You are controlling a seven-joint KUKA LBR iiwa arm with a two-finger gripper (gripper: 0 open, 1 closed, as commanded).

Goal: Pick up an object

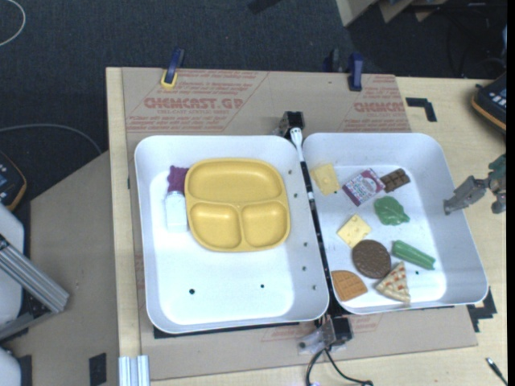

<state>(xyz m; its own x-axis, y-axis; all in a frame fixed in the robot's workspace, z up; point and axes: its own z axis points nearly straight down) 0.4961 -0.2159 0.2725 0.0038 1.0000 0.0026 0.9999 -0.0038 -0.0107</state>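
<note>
1. The gripper [469, 193] sits at the right edge of the view, just over the outer rim of the right bin [451, 280]; grey fingers point left, and whether they are apart or together I cannot tell
2. Nothing shows between the fingers, and the gripper stands well apart from the toy food in the bin
3. The right bin holds the pickable items: a pale yellow cheese piece [325, 178] near its upper left, a pink and white packet [362, 186] beside it, and a brown chocolate bar [395, 180] just right of the packet
4. Below those lies a green leafy piece [391, 210], with a yellow cheese wedge [353, 231] to its lower left
5. Lower still sits a round brown cookie [372, 258], a green pepper [413, 254] just to its right, a pizza slice [394, 284] below them, and an orange waffle-like piece [348, 285] at the lower left corner
6. The left bin [225, 296] carries a yellow divided plate [237, 203] with three compartments, lying in the upper half
7. A white bottle with a purple top [175, 199] lies touching the plate's left edge
8. Both bins rest side by side on a cardboard-covered bench [241, 95], held by a yellow clamp [170, 72] and a blue clamp [355, 70] at the far edge
</note>
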